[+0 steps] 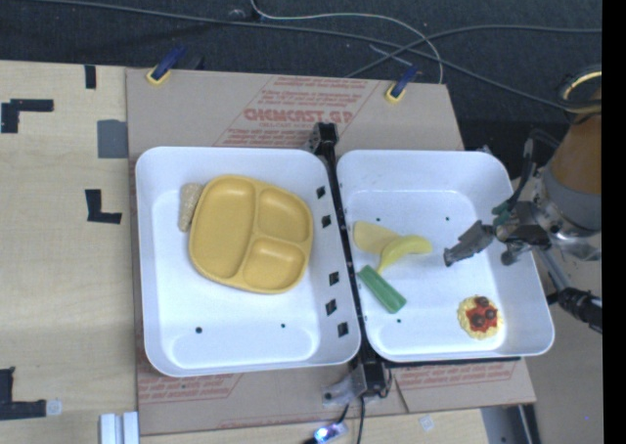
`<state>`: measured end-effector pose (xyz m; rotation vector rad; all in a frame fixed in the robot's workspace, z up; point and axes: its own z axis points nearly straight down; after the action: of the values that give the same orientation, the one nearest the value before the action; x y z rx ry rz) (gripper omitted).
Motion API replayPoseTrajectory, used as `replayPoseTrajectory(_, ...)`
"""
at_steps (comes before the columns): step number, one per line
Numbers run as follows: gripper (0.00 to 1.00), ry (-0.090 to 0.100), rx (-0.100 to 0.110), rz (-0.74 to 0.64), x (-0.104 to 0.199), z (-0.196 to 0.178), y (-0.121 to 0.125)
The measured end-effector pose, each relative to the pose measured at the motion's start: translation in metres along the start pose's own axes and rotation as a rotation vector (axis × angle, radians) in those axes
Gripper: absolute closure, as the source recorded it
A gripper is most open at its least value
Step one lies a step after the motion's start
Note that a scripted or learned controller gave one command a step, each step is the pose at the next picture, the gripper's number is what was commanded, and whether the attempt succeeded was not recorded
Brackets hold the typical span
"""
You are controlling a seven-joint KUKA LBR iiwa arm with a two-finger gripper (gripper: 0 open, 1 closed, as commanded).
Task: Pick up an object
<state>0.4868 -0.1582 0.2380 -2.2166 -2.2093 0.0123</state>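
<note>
Gripper: the gripper point(486, 245) sits at the right of the frame, over the right-hand part of the right bin point(421, 166), reaching in from the arm point(577, 173) at the right edge.
Fingers: two dark fingers point(468, 244) show, spread apart; one points left into the bin, the other lies nearer the bin's right rim. Nothing is between them.
Contact: whether the tips touch the bin floor cannot be told.
Yellow pieces: a pale yellow piece point(370, 235) and a brighter yellow banana-like piece point(403, 250) lie touching near the bin's middle left, apart from the fingers.
Green piece: a green stick-shaped object point(381, 289) lies just below them, tilted.
Small round toy: a yellow item with red spots point(479, 317) lies at the lower right of the right bin, below the gripper.
Left bin: the left bin point(235, 344) holds a yellow divided plate point(250, 234), with a tan object point(188, 206) at its left edge, partly under it.
Table: both bins rest on a cardboard sheet point(293, 110) on the table point(59, 266).
</note>
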Motion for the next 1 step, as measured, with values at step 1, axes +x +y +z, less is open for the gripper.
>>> replayPoseTrajectory(1,0.00,-0.003,-0.012,-0.005,0.0005,-0.0063,0.0026)
